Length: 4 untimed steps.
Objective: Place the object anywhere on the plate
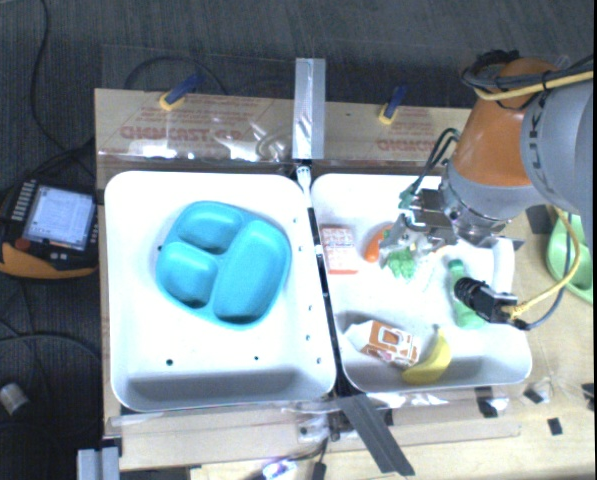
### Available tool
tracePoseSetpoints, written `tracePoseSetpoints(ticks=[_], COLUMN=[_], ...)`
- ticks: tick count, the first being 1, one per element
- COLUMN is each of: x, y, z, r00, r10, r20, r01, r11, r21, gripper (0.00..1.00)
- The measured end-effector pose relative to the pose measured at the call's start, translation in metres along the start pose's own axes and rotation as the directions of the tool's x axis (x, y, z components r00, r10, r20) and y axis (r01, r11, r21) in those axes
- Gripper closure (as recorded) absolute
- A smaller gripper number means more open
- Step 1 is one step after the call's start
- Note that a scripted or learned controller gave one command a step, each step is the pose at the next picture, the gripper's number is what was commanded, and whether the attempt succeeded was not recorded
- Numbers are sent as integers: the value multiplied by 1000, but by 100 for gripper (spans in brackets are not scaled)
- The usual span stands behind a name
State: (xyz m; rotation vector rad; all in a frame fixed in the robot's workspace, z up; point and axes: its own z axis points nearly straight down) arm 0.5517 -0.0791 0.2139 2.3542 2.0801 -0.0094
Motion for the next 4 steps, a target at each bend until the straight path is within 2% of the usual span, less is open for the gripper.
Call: tracePoseSetpoints(ticks=[1, 2, 3, 4], x=[82, 145, 191, 191], y=[5, 24, 29, 29], z=[8, 31, 27, 27], r00=[990, 986, 929, 929], r10=[139, -169, -370, -369], r20=[-2, -2, -1, -1], r01=[-139, 169, 370, 369], r11=[990, 986, 929, 929], r21=[2, 0, -2, -2], gripper=[100, 100, 100, 0])
